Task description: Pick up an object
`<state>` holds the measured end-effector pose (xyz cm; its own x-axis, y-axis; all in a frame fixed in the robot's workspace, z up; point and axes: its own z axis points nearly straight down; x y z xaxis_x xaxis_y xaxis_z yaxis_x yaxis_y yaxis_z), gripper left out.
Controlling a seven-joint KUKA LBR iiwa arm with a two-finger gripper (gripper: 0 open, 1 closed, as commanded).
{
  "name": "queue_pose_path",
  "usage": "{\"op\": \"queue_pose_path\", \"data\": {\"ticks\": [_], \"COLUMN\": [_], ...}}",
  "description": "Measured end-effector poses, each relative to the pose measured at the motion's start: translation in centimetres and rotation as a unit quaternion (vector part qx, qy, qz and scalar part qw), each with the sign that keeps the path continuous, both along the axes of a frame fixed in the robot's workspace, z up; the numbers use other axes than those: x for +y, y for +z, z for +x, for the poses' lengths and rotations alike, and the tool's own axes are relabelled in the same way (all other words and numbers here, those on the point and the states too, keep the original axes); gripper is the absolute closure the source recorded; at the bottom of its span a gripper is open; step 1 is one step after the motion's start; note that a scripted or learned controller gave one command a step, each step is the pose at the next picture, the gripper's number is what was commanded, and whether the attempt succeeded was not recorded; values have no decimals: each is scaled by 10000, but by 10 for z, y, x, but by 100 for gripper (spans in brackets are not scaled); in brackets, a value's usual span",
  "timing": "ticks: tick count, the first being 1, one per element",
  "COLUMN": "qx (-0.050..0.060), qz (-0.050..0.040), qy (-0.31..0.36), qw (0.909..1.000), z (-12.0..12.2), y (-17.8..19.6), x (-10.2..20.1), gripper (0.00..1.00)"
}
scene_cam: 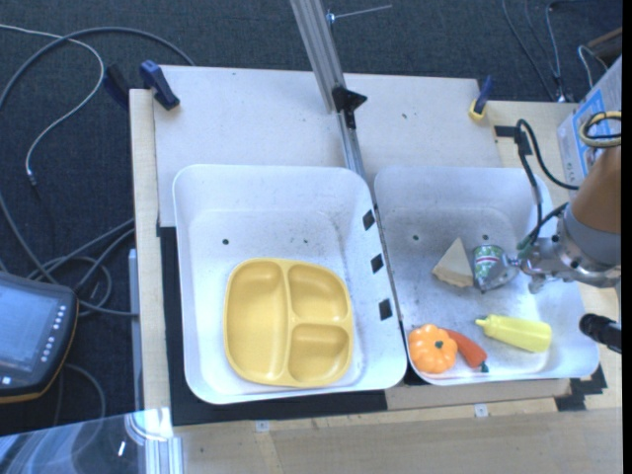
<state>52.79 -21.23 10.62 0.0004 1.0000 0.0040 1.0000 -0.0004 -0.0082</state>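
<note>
The arm reaches in low from the right, its gripper [515, 263] against a small green can [488, 265]; whether it grips the can cannot be told. Just left lies a tan wedge [455, 263]. Below, a yellow bottle [514, 332] lies lengthwise left-right.

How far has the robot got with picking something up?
Done: the grey arm has reached into the right white bin, and its gripper sits at the small green-and-silver can. In hand: it seems to be closing in on that can, but a grip can't be confirmed. Left: nothing is lifted; the can, tan wedge, yellow bottle, orange pumpkin and carrot lie in the bin.
</note>
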Motion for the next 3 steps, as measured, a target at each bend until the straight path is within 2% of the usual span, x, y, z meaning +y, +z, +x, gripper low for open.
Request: {"op": "queue_pose_path", "data": {"ticks": [1,2,3], "qx": [-17,-40,-78], "qz": [-7,-11,-32], "qy": [3,6,13], "qw": [10000,10000,10000], "z": [0,1,5], "y": [-15,-2,59], "x": [1,0,8], "gripper": [0,100,100]}}
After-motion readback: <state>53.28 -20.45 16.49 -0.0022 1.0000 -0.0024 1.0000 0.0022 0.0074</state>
